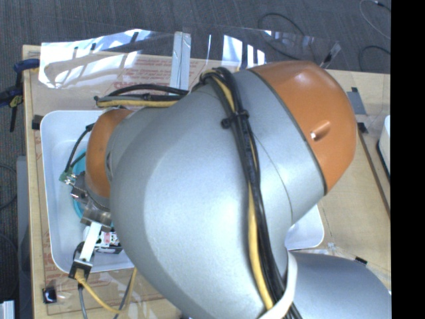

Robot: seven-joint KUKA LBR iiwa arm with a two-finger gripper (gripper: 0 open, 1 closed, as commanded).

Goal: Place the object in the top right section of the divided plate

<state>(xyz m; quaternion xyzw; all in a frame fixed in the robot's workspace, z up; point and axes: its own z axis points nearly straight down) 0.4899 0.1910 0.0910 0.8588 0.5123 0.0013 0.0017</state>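
My grey arm with its orange band [299,125] spans most of the camera view and reaches over the left white bin [53,178]. A thin sliver of a teal plate [77,205] shows in that bin, just left of the wrist; its sections are hidden under the arm. My gripper [89,208] points down at the plate's near edge, mostly covered by the wrist. Nothing can be made out in its grasp. The task's object is hidden.
Only a corner of the right white bin [309,234] peeks out from under the arm. A clear plastic shield [133,45] stands along the back of the bench. Black and yellow cables [139,98] run behind the left bin.
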